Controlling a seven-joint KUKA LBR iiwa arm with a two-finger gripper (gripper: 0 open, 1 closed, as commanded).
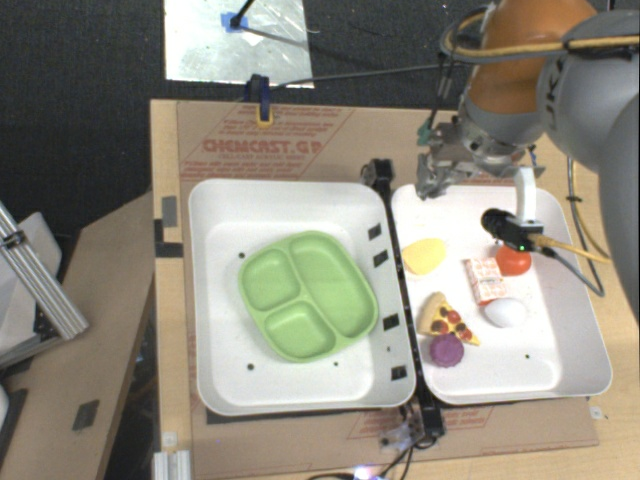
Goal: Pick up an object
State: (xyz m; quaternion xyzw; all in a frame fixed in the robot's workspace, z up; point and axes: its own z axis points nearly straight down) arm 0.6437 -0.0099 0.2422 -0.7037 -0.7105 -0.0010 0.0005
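My gripper (pixel 433 184) hangs over the far left corner of the right bin (pixel 585 353), raised above the bin floor, with nothing visibly held. In that bin lie a yellow lemon-like piece (pixel 423 256), a toy pizza slice (pixel 446 318), a purple lump (pixel 446 351), a white egg (pixel 505 312), a red-and-white packet (pixel 485 279) and a red tomato-like piece (pixel 515 261). The yellow piece is the nearest to the gripper, a little in front of it.
The left bin (pixel 215 268) holds a green divided plate (pixel 306 294). A black-clipped divider (pixel 390 268) separates the two bins. The grey and orange arm (pixel 530 48) reaches in from the upper right. Cardboard (pixel 270 138) lies under the bins.
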